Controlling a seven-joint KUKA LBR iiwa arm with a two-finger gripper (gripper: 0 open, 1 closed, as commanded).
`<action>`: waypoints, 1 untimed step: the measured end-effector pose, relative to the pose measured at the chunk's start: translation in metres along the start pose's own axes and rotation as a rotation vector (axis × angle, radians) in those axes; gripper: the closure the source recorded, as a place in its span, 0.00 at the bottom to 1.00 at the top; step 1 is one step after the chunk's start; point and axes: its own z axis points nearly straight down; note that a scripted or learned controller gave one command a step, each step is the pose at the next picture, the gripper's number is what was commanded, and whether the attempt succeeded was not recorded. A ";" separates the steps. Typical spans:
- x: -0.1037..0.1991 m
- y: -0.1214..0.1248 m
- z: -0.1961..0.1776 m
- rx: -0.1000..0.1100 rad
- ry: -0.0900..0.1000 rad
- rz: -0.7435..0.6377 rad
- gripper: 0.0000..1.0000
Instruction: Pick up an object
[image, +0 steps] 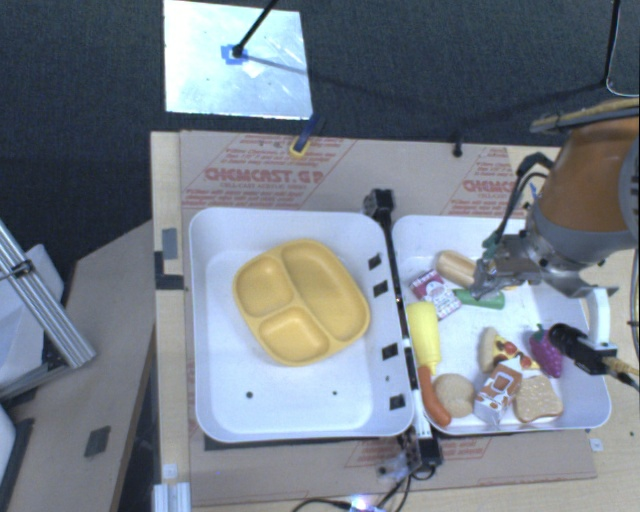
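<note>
Your grey KUKA arm with the orange band (600, 165) comes in from the right side of the camera view, bent downward at the wrist. The orange section sits high at the right, the grey wrist housing below it. Your two-finger metal gripper (487, 283) points down and to the left, its tip low. You can't make out the fingertips from here.

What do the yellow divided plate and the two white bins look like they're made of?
Yellow divided plate: likely moulded plastic, matte, with soft rounded compartment ridges and even colour. Left white bin and right white bin: probably thin formed plastic, smooth with a slight sheen and rounded corners; the view can't confirm it.
</note>
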 end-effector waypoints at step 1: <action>0.020 -0.010 0.015 0.002 -0.002 0.003 1.00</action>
